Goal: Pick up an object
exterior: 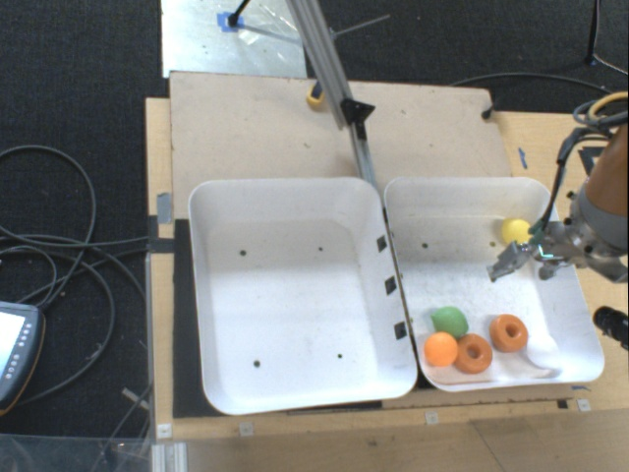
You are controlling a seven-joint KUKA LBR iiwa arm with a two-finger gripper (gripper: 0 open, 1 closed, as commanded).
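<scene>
i see the claw (524, 261) hovering over the right bin (462, 205), fingers spread, gripping nothing. the yellow ball (515, 230) lies just beside it, near the bin's far wall.

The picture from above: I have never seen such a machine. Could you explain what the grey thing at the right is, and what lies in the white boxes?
One camera looks down at a slant on a bench. The grey thing is a robot arm reaching in from the right; its hand hangs over the right bin. That bin holds a yellow ball beside the hand, a green piece, an orange ball, two orange rings and a white piece. The left bin stands next to it. I see nothing between the fingers.
</scene>
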